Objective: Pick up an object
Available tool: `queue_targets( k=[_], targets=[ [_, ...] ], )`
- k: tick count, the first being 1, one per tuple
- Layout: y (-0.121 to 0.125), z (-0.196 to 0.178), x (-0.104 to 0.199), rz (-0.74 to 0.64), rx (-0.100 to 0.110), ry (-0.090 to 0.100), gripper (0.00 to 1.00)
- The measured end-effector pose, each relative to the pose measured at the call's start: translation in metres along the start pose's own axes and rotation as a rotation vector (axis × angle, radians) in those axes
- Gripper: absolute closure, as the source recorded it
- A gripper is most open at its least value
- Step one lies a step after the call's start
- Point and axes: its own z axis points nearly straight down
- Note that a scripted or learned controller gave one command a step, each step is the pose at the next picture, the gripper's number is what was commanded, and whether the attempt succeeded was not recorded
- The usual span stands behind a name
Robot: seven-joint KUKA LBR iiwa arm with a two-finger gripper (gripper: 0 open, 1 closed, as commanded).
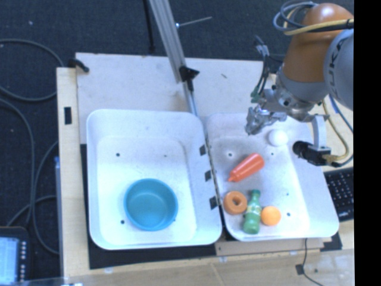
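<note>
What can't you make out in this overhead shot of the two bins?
- Pincer, camera view: too small and blurred to tell open from shut.
- White ball: pale against the white right bin, outline faint.
- Keyboard: cut off at the right.

Two shallow white plastic bins on the bench, the left bin [101, 159] and the right bin [309, 213]. In the left one, a single round blue bowl [150, 204]. Over in the right, five pieces: one white ball [277, 137], one orange-red carrot [246, 167], one orange ring doughnut [235, 202], one green bottle [252, 213], one small orange ball [271, 215].
</note>
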Motion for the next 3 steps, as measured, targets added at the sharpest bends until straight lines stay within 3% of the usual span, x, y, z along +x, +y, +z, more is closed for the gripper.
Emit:
queue_targets(
  k=[3],
  targets=[
    [0.0, -0.002, 0.149, -0.002, 0.001, 0.0, 1.0]
  ],
)
